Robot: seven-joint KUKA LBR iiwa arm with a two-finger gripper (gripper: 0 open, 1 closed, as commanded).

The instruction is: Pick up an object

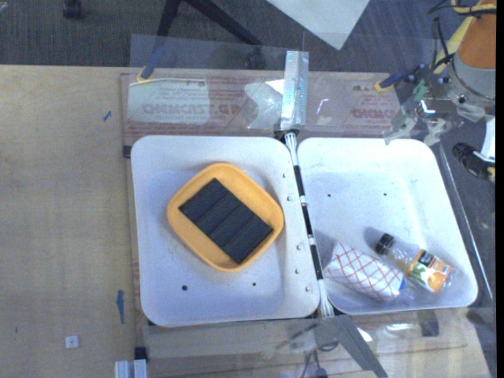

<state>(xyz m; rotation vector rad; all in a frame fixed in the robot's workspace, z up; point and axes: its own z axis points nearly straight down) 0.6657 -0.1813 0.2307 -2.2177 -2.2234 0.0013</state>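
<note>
An orange square dish with a black ribbed pad (225, 225) lies in the middle of the left bin (157, 160). In the right bin (370, 164), near its front right corner, a small clear bottle with a black cap and orange label (413, 263) lies on its side. Next to it on the left is a white paper tray with red checks (364, 272). My gripper (416, 118) hangs at the far right corner, above the back rim of the right bin, well away from all the objects.
A clear plastic sheet and metal divider (293, 93) stand behind the bins. The wooden bench (63, 211) stretches to the left. Cables and the arm's orange band (479, 42) occupy the upper right.
</note>
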